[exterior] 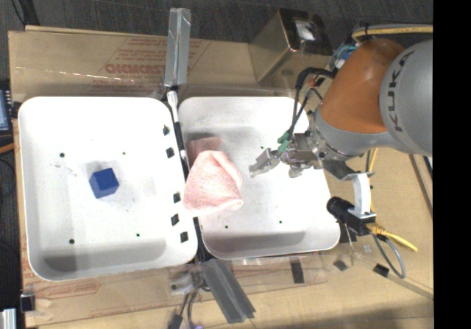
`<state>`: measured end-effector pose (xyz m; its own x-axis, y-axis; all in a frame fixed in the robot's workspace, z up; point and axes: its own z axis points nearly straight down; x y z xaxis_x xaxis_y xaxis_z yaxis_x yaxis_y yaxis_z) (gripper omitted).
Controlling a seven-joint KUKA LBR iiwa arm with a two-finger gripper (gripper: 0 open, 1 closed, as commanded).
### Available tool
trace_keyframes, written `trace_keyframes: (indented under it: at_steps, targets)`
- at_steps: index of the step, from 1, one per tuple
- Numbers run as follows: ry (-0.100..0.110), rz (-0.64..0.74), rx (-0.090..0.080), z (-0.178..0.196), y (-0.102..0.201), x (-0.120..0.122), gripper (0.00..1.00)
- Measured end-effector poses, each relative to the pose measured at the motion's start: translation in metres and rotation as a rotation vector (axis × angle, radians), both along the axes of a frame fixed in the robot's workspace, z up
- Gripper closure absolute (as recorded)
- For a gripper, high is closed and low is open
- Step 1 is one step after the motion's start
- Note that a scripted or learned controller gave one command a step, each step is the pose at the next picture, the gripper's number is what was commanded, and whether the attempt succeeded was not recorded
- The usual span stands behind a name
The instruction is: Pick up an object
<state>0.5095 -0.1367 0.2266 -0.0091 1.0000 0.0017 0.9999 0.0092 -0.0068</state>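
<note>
Gripper [266,160]: right of frame centre, over right bin [305,235]; fingers slightly parted, nothing between them. Pink cloth [213,182]: crumpled, just left of gripper, against bin's left wall. Blue cube [104,182]: left bin [44,118], well apart.

A blue cube [104,182], a pink cloth [213,182], white bins [44,121].
</note>
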Motion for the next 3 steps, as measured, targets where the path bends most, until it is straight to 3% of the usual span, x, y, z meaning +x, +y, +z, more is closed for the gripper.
trace_keyframes:
  at_steps: [1,2,3]
  targets:
    - [-0.009,0.165,-0.001,-0.134,0.046,0.023,0.0]
    - [-0.009,0.164,-0.002,-0.134,0.046,0.023,0.0]
    - [-0.006,0.236,-0.001,-0.035,0.077,-0.006,0.0]
